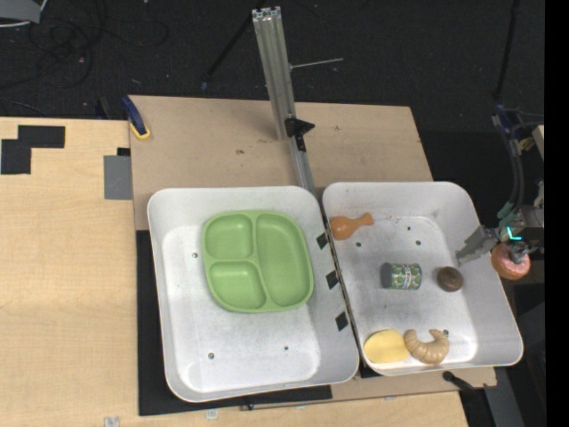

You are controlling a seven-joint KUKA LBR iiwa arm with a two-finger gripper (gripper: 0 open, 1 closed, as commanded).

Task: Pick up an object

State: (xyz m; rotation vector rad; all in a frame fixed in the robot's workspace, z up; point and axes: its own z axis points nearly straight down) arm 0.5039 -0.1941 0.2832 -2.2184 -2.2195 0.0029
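At the right bin's [480, 205] right rim: end effector [508, 254], grip state we cannot tell | we target the brown ball [450, 279] nearest that rim | descend vertically, centred, clear of the green can [403, 277].

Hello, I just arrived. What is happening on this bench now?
A robot arm is set to pick up an object. Its end effector sits at the right bin's right rim. In that bin lie a small can, a brown ball, an orange piece, a yellow item and a tan curled item. The left bin holds a green divided plate.
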